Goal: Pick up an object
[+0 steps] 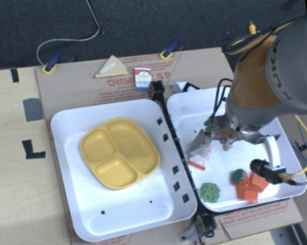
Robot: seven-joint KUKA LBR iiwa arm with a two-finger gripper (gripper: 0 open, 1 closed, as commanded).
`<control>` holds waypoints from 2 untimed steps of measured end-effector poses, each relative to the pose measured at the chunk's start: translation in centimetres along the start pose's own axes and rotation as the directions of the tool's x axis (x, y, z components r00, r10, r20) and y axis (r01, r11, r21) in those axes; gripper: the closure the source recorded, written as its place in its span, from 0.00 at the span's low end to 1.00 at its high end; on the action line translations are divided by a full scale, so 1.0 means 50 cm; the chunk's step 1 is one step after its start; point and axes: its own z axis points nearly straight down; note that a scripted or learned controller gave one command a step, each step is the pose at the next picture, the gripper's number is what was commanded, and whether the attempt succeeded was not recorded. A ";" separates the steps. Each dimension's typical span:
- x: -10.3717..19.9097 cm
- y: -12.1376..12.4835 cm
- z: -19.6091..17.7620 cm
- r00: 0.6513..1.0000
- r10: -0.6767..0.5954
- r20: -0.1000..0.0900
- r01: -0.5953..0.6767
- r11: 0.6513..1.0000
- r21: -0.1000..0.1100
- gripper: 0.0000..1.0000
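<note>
My gripper hangs over the middle of the right bin, its fingers spread open, with nothing seen between them. One finger reaches down-left toward a clear packet with red print on the bin floor. Near the bin's front wall lie a green bumpy ball, a small teal piece and an orange block. The grey and orange arm covers the bin's right part.
A yellow divided plate lies in the left bin. Behind the bins on the cardboard are a small red and white box and a pale wedge. A black divider separates the bins.
</note>
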 end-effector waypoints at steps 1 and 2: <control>-0.076 0.076 0.056 1.000 0.000 -0.001 0.000 1.000 0.001 0.00; -0.068 0.025 0.188 1.000 0.001 0.000 -0.001 1.000 -0.012 0.00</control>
